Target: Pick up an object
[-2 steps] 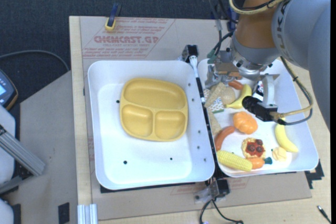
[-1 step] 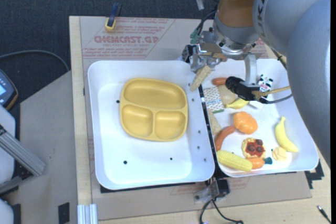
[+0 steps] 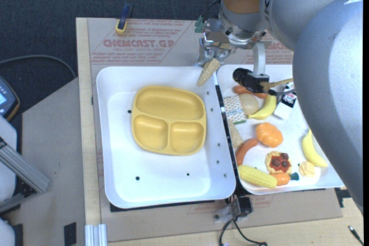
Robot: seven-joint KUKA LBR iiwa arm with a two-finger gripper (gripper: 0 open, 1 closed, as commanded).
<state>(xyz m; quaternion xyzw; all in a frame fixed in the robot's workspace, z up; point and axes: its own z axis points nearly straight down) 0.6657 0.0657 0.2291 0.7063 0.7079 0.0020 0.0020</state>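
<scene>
My gripper (image 3: 211, 59) hangs over the far right corner of the left white bin (image 3: 109, 124), by the divider between the two bins. It is shut on a tan waffle cone (image 3: 207, 72), which juts down and to the left from between the fingers, above the bin floor. A yellow divided plate (image 3: 169, 120) lies in the middle of the left bin. The right bin (image 3: 328, 181) holds several toy foods: a banana (image 3: 266, 108), an orange (image 3: 269, 134), a corn cob (image 3: 258, 176), a sausage (image 3: 247, 150) and a small pizza piece (image 3: 278, 162).
A second banana (image 3: 313, 150) lies near the right bin's right side, partly under the arm. A patterned cracker (image 3: 233, 105) and a white cube (image 3: 286, 99) sit at the right bin's far end. A blue and yellow clip (image 3: 123, 19) rests on the board behind the bins.
</scene>
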